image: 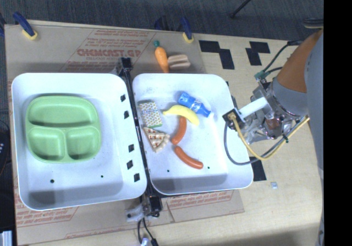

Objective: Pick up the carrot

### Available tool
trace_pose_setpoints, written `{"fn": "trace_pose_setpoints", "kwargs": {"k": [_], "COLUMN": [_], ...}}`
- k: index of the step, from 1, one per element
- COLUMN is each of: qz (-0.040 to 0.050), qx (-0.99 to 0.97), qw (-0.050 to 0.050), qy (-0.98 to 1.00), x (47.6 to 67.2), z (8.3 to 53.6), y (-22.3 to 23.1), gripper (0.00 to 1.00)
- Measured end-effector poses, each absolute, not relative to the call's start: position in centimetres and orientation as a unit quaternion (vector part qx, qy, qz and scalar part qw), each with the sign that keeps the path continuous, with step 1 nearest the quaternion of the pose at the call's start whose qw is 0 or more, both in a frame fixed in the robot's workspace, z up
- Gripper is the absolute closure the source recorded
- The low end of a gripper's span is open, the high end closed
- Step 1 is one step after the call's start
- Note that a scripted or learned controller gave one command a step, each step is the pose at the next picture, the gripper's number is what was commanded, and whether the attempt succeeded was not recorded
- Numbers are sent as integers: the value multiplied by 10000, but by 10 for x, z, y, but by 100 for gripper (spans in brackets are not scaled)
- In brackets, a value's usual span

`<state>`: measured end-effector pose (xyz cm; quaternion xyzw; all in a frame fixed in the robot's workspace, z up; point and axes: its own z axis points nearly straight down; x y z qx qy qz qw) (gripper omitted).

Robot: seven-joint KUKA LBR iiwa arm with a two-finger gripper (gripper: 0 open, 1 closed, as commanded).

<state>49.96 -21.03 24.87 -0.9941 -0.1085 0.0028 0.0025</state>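
The small orange carrot with a green top (160, 58) lies on the table (286, 206) beyond the right white bin (220, 82). The claw (258, 126) hovers beside that bin; its state is unclear.

Two white bins (22, 129) are seen side by side on the counter (286, 206). One green tray (63, 127) with three compartments is placed in the left bin. In the right bin six things are counted: one yellow banana (181, 113), one blue bottle (193, 103), two sausages (188, 157), one pizza slice (157, 139) and one patterned piece (149, 113) whose kind cannot be told. Outside the bins, one carrot (160, 58) and one brown bun-like item (178, 62) are found. Two blue clamps (25, 25) are fixed at the far edge. One robot arm (300, 82) is present.
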Motion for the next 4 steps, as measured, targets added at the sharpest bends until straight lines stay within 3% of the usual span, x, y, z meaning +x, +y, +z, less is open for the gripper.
{"fn": "trace_pose_setpoints", "kwargs": {"k": [1,2,3,4], "qz": [26,16,32,19], "qx": [-9948,-9946,-9946,-9918], "qw": [32,16,26,15], "qy": [-1017,-1042,-1040,-1279], "x": [476,476,476,476], "z": [269,312,238,299], "y": [-211,-211,-109,-129], "gripper": [100,100,100,100]}}
